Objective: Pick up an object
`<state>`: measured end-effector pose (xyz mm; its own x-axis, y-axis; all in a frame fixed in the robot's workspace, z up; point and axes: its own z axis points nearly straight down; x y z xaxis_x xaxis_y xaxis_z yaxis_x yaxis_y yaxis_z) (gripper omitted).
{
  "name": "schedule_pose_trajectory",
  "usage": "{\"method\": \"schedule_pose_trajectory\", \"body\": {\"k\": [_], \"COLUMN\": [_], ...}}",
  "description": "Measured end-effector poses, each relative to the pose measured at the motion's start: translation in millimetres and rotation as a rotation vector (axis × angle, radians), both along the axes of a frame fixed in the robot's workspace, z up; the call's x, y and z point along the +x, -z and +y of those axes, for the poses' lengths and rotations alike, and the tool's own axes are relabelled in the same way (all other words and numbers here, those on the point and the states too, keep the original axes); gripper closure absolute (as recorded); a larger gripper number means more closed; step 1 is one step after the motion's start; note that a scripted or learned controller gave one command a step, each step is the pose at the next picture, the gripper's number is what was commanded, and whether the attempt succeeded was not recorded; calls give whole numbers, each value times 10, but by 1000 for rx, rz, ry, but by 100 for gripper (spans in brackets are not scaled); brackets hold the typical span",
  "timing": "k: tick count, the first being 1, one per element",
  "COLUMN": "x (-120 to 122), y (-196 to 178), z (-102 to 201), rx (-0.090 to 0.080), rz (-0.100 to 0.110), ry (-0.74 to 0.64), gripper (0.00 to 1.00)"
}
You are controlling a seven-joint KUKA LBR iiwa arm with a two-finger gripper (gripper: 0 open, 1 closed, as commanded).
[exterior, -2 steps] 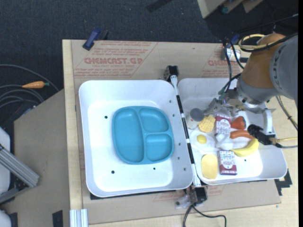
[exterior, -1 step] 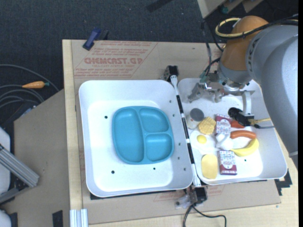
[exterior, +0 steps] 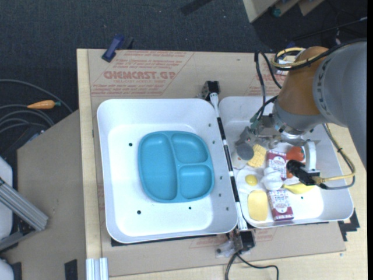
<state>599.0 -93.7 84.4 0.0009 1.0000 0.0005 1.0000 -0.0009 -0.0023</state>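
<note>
Worktop (exterior: 145, 77) of brown board carries two shallow white bins side by side. The left bin (exterior: 116, 156) holds a blue divided plate (exterior: 175, 165) near its middle. The right bin (exterior: 335, 206) holds a cluster of small things — a yellow oval piece (exterior: 257, 205) near its front edge, a red-and-white carton (exterior: 281, 205) just beside it, a second red-and-white packet (exterior: 276, 163) further back, a small yellow ball (exterior: 250, 180). The arm (exterior: 326, 86) reaches in over the right bin's far side, and the pincer (exterior: 249, 144) sits low near that bin's left wall — how far it is open I cannot tell, nor whether it has anything.
</note>
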Motion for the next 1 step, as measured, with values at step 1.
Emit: {"method": "schedule_pose_trajectory", "body": {"k": [1], "x": [6], "y": [-102], "z": [4], "rx": [0], "rz": [-2], "ry": [1], "gripper": [100]}}
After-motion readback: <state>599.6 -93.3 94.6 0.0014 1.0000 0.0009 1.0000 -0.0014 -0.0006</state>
